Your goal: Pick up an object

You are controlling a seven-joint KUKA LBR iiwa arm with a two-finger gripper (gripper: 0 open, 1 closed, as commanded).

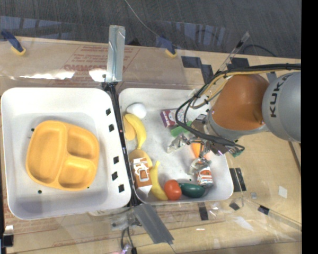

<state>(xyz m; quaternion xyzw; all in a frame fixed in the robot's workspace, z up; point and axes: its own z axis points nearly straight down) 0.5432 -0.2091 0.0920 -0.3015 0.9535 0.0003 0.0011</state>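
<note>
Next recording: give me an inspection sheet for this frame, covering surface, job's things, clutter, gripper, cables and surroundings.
Surface: bench bearing left bin and right bin.
Job's things: right bin holds two bananas, a white egg-shaped ball, a tomato, a green vegetable, a small bottle, an orange-labelled bottle, a purple packet.
Clutter: yellow divided tray in left bin.
Gripper: gripper low over right bin; jaws unclear.
Cables: black cables looped at wrist.
Surroundings: dark carpet.
</note>
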